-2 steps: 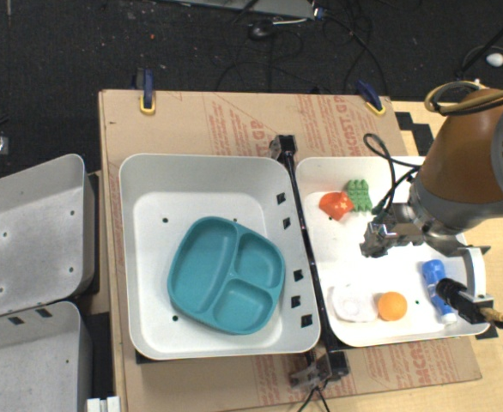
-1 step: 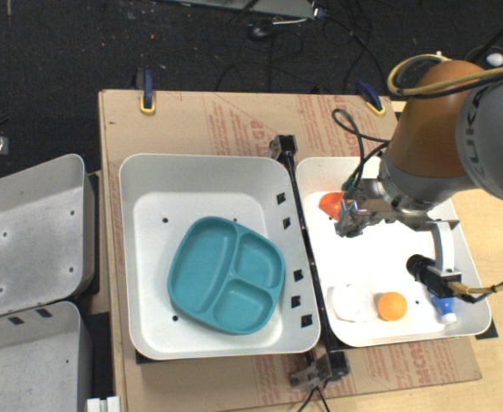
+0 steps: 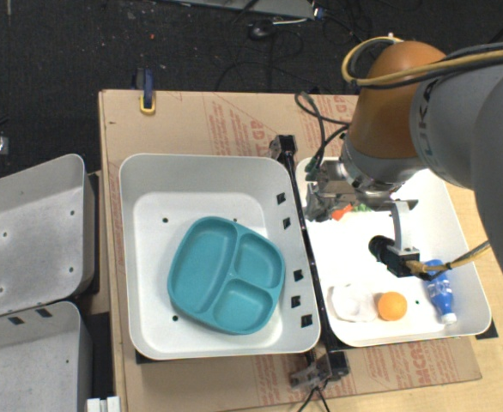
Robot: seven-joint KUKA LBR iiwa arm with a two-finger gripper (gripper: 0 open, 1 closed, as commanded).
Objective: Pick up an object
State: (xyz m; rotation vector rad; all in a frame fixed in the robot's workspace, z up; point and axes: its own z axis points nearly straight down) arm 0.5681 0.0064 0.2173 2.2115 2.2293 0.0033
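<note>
My gripper (image 3: 324, 202) reaches down into the far left part of the right bin (image 3: 466, 307), close to the wall between the two bins. A small red object (image 3: 340, 214) lies right beside it, with a bit of green (image 3: 365, 202) showing under the wrist. Toward the bin's front lie an orange ball (image 3: 392, 305), a white rounded object (image 3: 350, 302) to its left, and a blue bottle (image 3: 441, 295) to its right. The arm hides much of the bin's far side.
The left bin (image 3: 140, 230) holds a teal divided plate (image 3: 226, 275). Both bins rest on a cardboard sheet (image 3: 234, 114). Two white bin lids (image 3: 28, 230) lie off to the left, and cables run across the dark floor behind.
</note>
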